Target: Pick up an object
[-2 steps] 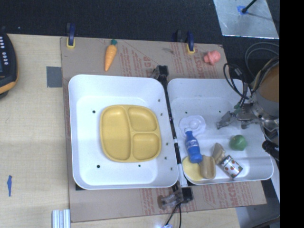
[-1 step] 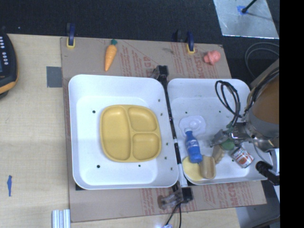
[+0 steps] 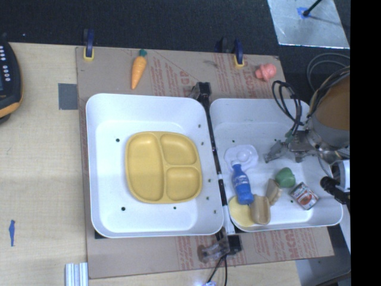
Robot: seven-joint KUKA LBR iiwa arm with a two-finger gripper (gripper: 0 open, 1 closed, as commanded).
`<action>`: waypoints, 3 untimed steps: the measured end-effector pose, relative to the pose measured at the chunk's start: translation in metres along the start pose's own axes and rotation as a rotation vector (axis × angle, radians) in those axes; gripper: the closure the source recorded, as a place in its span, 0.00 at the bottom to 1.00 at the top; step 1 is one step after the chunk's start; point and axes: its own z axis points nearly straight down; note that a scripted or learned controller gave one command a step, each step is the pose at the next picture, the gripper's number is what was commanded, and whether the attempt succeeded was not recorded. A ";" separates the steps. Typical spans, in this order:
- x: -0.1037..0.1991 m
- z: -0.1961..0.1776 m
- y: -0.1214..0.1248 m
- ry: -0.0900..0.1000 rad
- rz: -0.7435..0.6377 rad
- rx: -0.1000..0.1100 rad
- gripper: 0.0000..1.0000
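Camera view: the metal pincer (image 3: 284, 149) hangs over the right white bin (image 3: 256, 113), prongs apart, holding nothing. Approach step, by my judgement. Nearest candidate, the small green rounded object (image 3: 285, 176), lies just below; next move calls for descent and closing.

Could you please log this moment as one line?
claw over right bin | nothing gripped | blue bottle, green object in bin
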 end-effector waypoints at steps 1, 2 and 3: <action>0.025 0.000 -0.047 0.005 0.003 0.010 0.00; 0.023 -0.011 -0.045 0.002 0.002 0.006 1.00; 0.127 -0.106 -0.021 0.005 -0.009 -0.005 1.00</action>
